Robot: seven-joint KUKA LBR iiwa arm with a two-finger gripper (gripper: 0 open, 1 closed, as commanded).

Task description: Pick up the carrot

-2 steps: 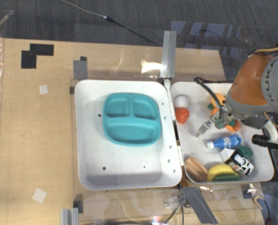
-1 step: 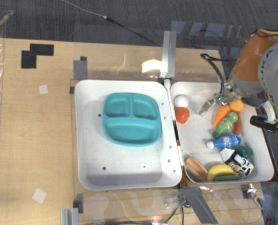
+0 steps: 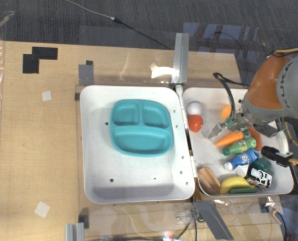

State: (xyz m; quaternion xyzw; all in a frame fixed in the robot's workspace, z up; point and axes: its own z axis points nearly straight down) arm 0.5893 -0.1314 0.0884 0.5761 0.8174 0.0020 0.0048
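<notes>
- In the right bin (image 3: 205, 97), toward its middle: carrot (image 3: 230, 137), lying flat and aslant, orange body pointing lower left, green end tucked up toward the claw.
- Directly above the carrot's upper end: gripper (image 3: 228, 125), reaching in from the right, grey fingers spread a little, one fingertip (image 3: 215, 130) just left of the carrot, the other close over its top.
- Touching or merely hovering: cannot tell; carrot resting on the bin floor, not seen clamped between the fingers.
- Just below the carrot, almost touching: green bottle (image 3: 240, 146), lying on its side.
- Further down: blue bottle (image 3: 242, 159), then a yellow banana (image 3: 236, 184) along the bottom wall, a brown bread roll (image 3: 208, 179) to its left.
- Left of the carrot, well apart: red tomato (image 3: 195, 122) with a white ball (image 3: 194, 107) above it.
- In the left bin (image 3: 96, 185): teal divided plate (image 3: 141, 127), lying flat near the centre.
</notes>
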